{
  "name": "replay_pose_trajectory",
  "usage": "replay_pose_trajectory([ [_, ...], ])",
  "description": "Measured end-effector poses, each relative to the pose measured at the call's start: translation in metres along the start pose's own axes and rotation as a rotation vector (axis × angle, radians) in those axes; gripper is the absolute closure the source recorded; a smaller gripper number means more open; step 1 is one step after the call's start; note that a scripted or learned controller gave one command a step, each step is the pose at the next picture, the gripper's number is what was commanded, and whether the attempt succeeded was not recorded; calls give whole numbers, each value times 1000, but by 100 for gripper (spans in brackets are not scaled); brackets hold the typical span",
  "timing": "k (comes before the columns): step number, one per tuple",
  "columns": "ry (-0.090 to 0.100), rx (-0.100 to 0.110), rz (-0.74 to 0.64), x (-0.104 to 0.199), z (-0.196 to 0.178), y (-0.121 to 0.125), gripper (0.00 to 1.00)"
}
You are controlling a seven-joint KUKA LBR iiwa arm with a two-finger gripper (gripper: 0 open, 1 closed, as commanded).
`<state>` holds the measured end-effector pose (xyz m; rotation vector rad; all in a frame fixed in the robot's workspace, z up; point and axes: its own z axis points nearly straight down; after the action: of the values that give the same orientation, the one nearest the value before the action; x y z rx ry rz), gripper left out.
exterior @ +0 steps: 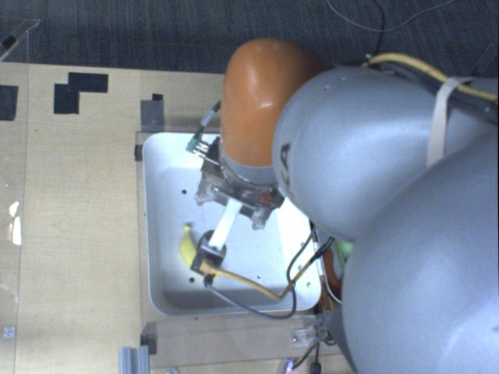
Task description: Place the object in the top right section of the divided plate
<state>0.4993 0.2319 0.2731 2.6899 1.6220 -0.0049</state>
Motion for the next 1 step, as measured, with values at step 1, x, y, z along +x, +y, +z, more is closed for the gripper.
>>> replay_pose_trajectory([
  [1, -2, 2, 154, -14, 123, -8, 0],
])
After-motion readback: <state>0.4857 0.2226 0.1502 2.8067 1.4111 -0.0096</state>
